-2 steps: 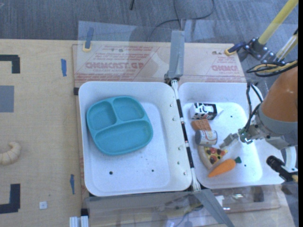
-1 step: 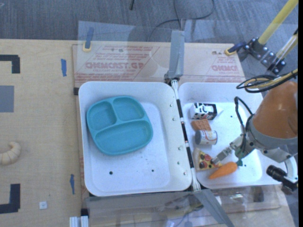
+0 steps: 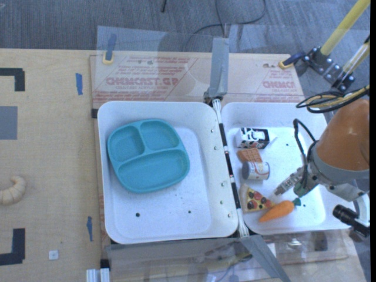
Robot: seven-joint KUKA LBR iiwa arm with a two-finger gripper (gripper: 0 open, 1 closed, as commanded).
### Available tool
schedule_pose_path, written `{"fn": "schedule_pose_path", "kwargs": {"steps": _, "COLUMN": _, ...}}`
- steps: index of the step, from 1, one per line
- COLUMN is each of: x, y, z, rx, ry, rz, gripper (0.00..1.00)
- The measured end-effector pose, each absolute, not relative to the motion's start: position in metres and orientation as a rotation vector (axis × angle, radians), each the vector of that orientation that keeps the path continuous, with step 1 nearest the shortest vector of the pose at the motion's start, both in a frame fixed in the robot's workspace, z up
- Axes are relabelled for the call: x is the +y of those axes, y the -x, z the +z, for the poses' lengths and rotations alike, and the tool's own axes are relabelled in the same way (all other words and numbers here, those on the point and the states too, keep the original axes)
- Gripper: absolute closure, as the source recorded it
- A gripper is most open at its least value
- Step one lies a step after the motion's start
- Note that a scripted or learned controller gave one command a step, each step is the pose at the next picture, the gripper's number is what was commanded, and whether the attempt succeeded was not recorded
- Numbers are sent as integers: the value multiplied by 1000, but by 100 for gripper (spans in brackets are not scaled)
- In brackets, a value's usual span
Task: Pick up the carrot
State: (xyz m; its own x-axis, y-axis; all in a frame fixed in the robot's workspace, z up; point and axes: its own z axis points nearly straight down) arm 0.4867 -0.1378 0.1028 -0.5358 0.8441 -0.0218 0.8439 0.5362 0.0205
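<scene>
Where the right bin nears its front wall, carrot lying (orange, tilted), hand just above it, grip perhaps open, cannot tell.

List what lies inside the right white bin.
The right white bin holds an orange carrot, a pizza-slice toy, a small tin can, a brown block and a black-and-white box. The arm covers the bin's right part.
</scene>
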Motion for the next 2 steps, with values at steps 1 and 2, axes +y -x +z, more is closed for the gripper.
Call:
{"fn": "schedule_pose_path", "kwargs": {"steps": 1, "x": -50, "y": -507, "z": 185, "rx": 2497, "ry": -1905, "rz": 2, "gripper": 100}}
{"fn": "schedule_pose_path", "kwargs": {"steps": 2, "x": -3, "y": -479, "z": 198, "rx": 2168, "ry": -2278, "rz": -3, "gripper": 100}}
